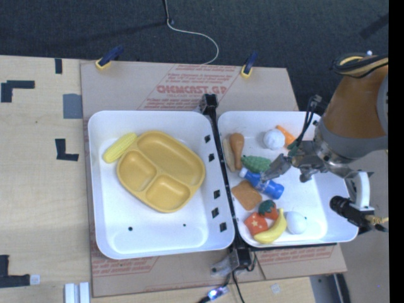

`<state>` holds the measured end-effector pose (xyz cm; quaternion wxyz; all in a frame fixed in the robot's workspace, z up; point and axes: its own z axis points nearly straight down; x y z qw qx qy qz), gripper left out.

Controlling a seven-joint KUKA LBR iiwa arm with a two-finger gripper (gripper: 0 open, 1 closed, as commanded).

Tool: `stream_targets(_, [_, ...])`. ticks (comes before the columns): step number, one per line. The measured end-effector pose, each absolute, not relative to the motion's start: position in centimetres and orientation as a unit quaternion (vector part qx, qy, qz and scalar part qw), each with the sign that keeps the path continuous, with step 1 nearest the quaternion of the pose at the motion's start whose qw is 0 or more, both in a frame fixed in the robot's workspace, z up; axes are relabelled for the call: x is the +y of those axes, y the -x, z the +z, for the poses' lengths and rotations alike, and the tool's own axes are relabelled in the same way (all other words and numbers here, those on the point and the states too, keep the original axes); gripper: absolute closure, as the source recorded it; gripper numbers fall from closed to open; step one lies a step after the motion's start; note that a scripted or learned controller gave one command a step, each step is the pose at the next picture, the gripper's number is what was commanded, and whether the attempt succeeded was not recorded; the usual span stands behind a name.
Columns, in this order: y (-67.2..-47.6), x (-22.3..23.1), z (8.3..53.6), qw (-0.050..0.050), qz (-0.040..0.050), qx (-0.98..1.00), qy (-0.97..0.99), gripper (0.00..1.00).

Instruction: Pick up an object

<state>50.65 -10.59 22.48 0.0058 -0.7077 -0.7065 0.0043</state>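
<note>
camera view | arm [353, 115] reaching from right over right bin [315, 232] | jaws state unclear

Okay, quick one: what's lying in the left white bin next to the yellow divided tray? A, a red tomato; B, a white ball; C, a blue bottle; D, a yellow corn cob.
D: a yellow plastic corn cob lies against the upper-left edge of the yellow divided tray in the left white bin.

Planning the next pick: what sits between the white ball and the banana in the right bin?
In the camera view, between the white ball and the banana lie the blue toy, beside the gripper, and a tomato.
</note>
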Motion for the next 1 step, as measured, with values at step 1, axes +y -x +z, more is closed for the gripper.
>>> stream_targets(1, [-50.90,-10.58,23.05,0.001,0.0007,-0.708,0.707,0.00])
